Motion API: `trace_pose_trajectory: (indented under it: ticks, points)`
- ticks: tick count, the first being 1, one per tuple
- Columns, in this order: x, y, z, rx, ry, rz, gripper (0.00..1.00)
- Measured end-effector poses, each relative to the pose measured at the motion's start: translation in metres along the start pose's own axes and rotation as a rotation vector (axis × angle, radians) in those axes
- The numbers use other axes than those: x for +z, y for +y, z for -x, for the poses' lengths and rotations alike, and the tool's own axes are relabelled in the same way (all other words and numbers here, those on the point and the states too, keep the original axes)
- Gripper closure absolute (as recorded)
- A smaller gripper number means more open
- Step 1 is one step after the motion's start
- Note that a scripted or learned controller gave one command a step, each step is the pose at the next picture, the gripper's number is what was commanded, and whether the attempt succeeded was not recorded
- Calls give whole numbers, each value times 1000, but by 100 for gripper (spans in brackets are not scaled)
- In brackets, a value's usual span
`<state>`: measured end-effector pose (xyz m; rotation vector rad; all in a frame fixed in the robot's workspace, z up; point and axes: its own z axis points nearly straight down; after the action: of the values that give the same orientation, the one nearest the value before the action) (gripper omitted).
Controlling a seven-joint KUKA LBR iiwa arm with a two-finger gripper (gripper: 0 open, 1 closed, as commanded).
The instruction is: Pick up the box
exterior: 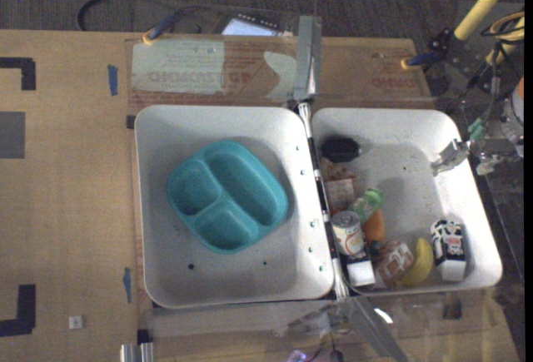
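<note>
The gripper [454, 156] sits at the far right, low over the right-hand side of the bench, its pale metal tip pointing left and slightly downward. Behind it the wrist hardware [500, 131] is a cluster of dark fittings, cables and a small green part, running off toward the right edge. The tip looks like a short, light-grey wedge, too small and blurred to make out how the two fingers stand. Nothing is visible between them. The rest of the arm lies beyond the right edge, so its pose cannot be judged from here.
</note>
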<state>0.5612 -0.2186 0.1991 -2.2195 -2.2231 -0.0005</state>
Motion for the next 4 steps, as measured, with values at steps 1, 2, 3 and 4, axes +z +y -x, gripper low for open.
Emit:
trace_pose_trajectory:
  ticks: [1, 2, 3, 4]
  points:
    - [0, 0, 0, 0, 0, 0, 0]
    - [0, 0, 0, 0, 0, 0, 0]
    - [113, 38, -89, -222, -2, 5, 0]
    - [113, 83, -101, -92, -2, -3, 0]
